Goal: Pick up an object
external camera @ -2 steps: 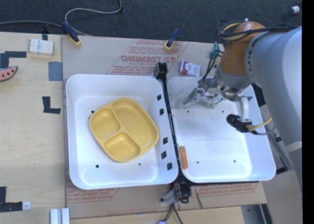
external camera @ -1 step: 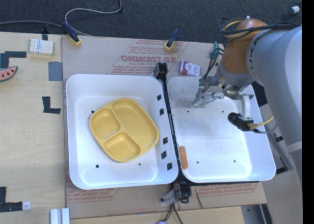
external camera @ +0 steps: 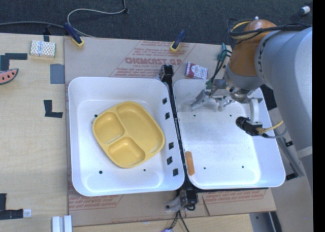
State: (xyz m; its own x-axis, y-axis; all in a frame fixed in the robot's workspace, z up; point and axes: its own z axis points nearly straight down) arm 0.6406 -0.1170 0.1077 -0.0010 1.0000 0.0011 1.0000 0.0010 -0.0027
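A yellow three-compartment plate lies flat in the left bin. A small orange stick-shaped object rests in the right bin, against its left wall near the front. My gripper hangs over the back left part of the right bin, well behind the orange object. Its metal fingers are spread open and nothing shows between them. The grey arm with its orange band reaches in from the right and covers the bin's back right corner.
A red-and-white packet lies on the cardboard behind the right bin. A black divider runs between the bins. At the far left of the bench are a watermelon-slice toy and a yellow sponge. Two clamps hold the cardboard's back edge.
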